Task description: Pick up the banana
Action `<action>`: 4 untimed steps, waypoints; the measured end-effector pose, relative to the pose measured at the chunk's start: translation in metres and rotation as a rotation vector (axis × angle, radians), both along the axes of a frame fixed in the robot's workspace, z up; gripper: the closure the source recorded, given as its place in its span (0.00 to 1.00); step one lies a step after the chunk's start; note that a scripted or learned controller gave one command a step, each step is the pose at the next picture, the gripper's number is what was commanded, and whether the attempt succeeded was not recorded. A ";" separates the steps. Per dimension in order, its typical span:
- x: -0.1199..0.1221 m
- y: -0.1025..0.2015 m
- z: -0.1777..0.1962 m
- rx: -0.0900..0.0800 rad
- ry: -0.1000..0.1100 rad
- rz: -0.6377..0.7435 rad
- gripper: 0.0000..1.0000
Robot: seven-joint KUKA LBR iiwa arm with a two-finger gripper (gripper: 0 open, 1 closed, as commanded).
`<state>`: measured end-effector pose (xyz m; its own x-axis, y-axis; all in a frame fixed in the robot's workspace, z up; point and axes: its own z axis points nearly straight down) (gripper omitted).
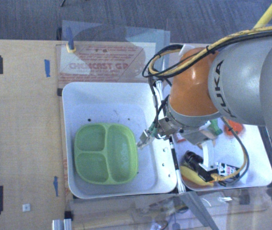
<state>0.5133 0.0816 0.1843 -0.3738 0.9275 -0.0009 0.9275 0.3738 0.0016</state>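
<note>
The banana [189,175] lies at the front left corner of the right bin [263,174], yellow and curved, partly covered by robot parts. The grey and orange arm reaches in from the right and hangs over the wall between the two bins. My gripper [186,137] sits under the orange wrist band, just above and behind the banana. The wrist hides most of it.
A green divided plate [106,153] lies in the left bin [88,99]. An orange thing [234,127], a small green thing [216,127] and a printed white card [225,168] lie in the right bin. Behind the bins lies a clear plastic sheet [102,63].
</note>
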 end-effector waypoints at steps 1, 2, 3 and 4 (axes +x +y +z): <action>0.048 -0.095 0.001 -0.001 -0.003 0.236 0.00; 0.042 -0.033 0.001 0.000 0.001 0.414 0.00; 0.037 0.031 -0.036 0.000 0.002 0.508 0.00; 0.025 0.026 -0.095 0.000 -0.008 0.532 0.00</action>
